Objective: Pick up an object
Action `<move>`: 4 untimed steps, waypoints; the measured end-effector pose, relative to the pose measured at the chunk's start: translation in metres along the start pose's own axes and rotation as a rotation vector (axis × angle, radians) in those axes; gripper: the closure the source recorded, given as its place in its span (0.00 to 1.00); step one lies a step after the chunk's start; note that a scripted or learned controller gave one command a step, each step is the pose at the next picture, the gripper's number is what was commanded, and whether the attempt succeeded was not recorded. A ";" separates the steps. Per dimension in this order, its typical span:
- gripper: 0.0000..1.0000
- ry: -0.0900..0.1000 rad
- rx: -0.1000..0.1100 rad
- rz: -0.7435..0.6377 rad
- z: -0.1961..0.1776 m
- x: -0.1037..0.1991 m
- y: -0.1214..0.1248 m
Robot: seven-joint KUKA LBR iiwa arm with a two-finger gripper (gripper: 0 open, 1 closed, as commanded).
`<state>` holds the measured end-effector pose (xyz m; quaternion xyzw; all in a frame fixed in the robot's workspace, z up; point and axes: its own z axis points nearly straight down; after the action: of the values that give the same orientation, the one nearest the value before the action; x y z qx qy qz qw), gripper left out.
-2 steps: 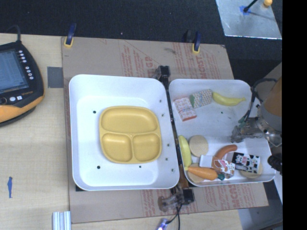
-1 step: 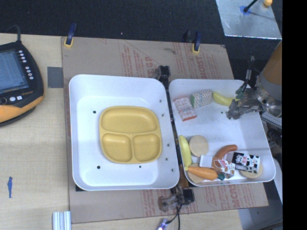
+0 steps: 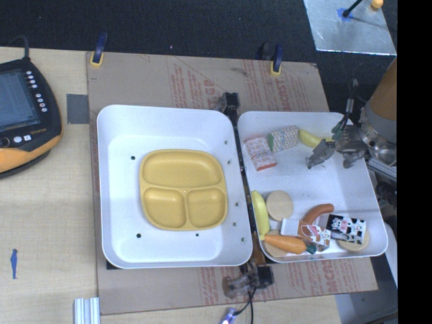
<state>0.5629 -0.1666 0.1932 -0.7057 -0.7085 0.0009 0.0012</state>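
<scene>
Jaws look apart to us, nothing between them. gripper [image 3: 334, 159] sits over the right bin [image 3: 375, 201], near its back right corner, with one dark finger [image 3: 317, 158] slanting toward the bin floor.

No object is held, so we log the candidates, all in the right bin:
- small yellow banana [image 3: 309, 138]: at the back edge, just beside the gripper. Short, curved, plain yellow. Long axis runs from back left to front right, with the near tip pointing at the gripper.
- green-and-white packet [image 3: 283, 138]: back edge, left of the small banana. Long axis runs roughly left to right, slightly tilted.
- red-and-white box [image 3: 260, 152]: back left corner, lying flat.
- long yellow banana [image 3: 260, 212]: against the left wall, long axis back to front.
- round tan cookie [image 3: 279, 204]: just beside the long banana.
- orange carrot [image 3: 287, 243]: front left corner. Long axis left to right, green end to the right.
- red-brown sausage [image 3: 316, 214]: near the front edge, curved, long axis left to right.
- cow-print carton [image 3: 347, 228]: front right corner, on its side.

We see the left bin [image 3: 115, 181] holding a yellow divided plate [image 3: 183, 187] in its middle. Both bins rest on a cardboard sheet [image 3: 202, 79] on the bench. A control pendant [image 3: 23, 113] lies at the bench's left edge.
</scene>
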 end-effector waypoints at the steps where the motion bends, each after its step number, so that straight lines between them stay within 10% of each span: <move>1: 0.00 0.000 0.000 0.001 0.027 0.032 0.079; 2: 0.00 -0.004 -0.006 0.000 0.097 0.072 0.089; 3: 1.00 0.001 -0.004 -0.004 0.086 0.073 0.090; 4: 0.00 0.001 -0.003 -0.004 0.086 0.073 0.090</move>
<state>0.6522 -0.0929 0.1065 -0.7042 -0.7100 -0.0005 0.0003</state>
